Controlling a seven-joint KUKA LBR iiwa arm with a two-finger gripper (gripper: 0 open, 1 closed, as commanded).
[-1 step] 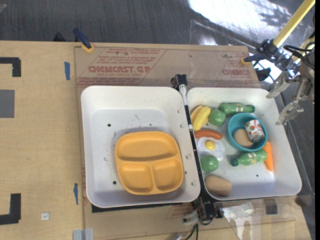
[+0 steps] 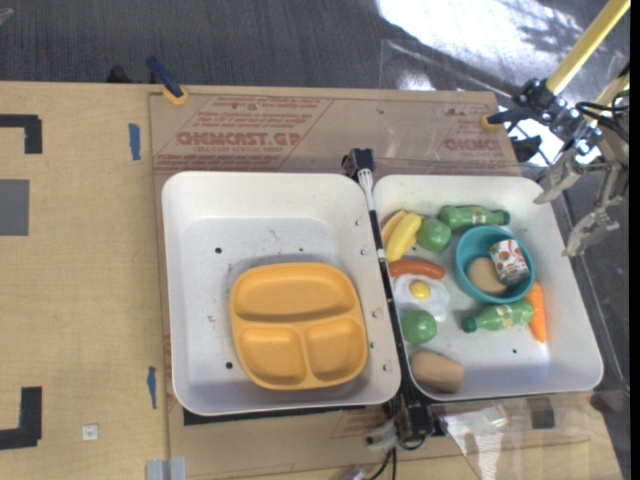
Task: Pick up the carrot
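Observation:
The carrot (image 2: 537, 313) is a small orange piece lying lengthwise against the right wall of the right bin (image 2: 570, 368). Its left side is close to a green bottle (image 2: 497, 317), and a blue bowl (image 2: 470, 258) sits just up and left of it. Nothing is on top of the carrot.
The right bin also holds a banana (image 2: 402, 233), a second green bottle (image 2: 473, 216), a sausage (image 2: 415, 267), a fried egg (image 2: 420, 290), a green ball (image 2: 420, 325) and a brown roll (image 2: 437, 370). A yellow divided plate (image 2: 298, 323) lies in the left bin (image 2: 200, 228). Metal fixtures (image 2: 585, 183) stand beyond the right bin's far right corner.

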